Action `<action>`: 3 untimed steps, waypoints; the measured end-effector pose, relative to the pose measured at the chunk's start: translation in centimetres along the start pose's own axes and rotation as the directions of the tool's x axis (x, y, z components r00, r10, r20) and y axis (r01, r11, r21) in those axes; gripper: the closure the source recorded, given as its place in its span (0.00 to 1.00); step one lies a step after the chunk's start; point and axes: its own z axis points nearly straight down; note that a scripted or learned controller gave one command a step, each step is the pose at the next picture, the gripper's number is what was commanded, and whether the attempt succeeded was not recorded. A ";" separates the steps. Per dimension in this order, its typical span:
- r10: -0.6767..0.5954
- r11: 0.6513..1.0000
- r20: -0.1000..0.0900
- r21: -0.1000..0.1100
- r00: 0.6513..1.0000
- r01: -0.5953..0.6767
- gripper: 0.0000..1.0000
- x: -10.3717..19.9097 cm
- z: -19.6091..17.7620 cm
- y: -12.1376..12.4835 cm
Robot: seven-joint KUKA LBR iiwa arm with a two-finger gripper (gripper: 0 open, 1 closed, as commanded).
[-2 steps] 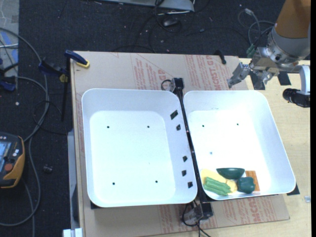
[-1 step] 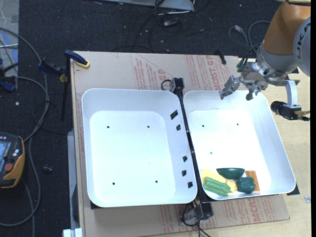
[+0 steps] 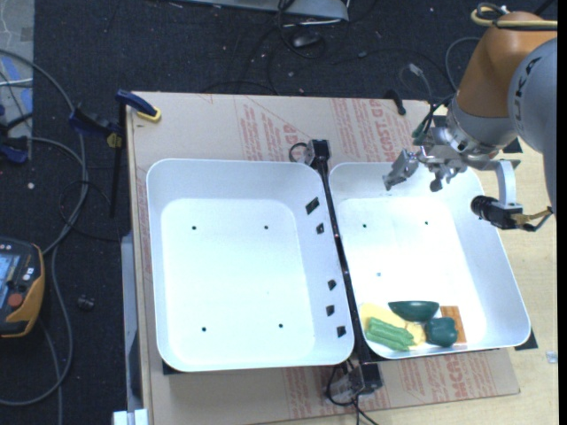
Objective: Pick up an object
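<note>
Above the right bin: end effector (image 3: 415, 174) poised over the far rim, fingers spread, nothing between them.
Objects lie well apart from it, clustered in the near corner of the right bin (image 3: 496, 264): a dark green bowl (image 3: 414, 309), a green ridged piece (image 3: 388, 334), a teal lump (image 3: 441, 331), on yellow and orange flat items.

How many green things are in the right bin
3, clustered at the right bin's near edge: a ridged light green piece on the left, a dark green bowl-shaped piece behind it, and a small dark green lump on the right. More may hide beneath.
</note>
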 end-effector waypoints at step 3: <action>0.000 1.000 0.002 -0.009 1.000 0.000 1.00 0.2 -2.6 -0.3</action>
